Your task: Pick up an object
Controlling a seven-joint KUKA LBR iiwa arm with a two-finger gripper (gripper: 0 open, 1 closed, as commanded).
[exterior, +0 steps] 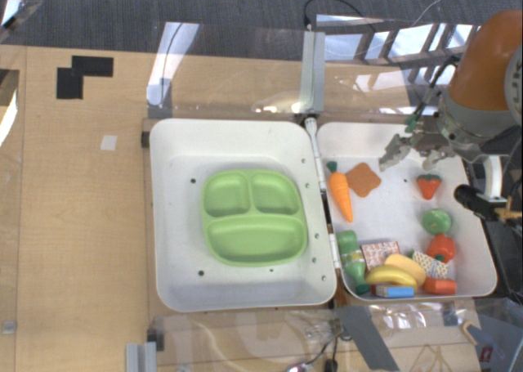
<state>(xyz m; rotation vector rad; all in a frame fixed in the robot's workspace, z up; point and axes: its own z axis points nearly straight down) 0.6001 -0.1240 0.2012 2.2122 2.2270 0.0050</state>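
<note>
The right bin (pixel 488 279) holds toy food. An orange carrot (pixel 341 194) lies along its left wall, with a flat brown square piece (pixel 364 180) just to its right. A red strawberry (pixel 429 186) sits near the right side. Below it are a green pepper (pixel 437 221) and a red tomato (pixel 441 248). A yellow banana (pixel 394 272) lies in the front pile. My gripper (pixel 413 156) hangs over the bin's back half, between the brown piece and the strawberry. It is open, with nothing between its fingers (pixel 394 153).
The left bin (pixel 180 280) holds a green divided plate (pixel 253 215). A small printed box (pixel 380 251), two green pieces (pixel 351 254) and a checkered piece (pixel 430 264) crowd the right bin's front. A metal divider post (pixel 313 76) stands behind the bins.
</note>
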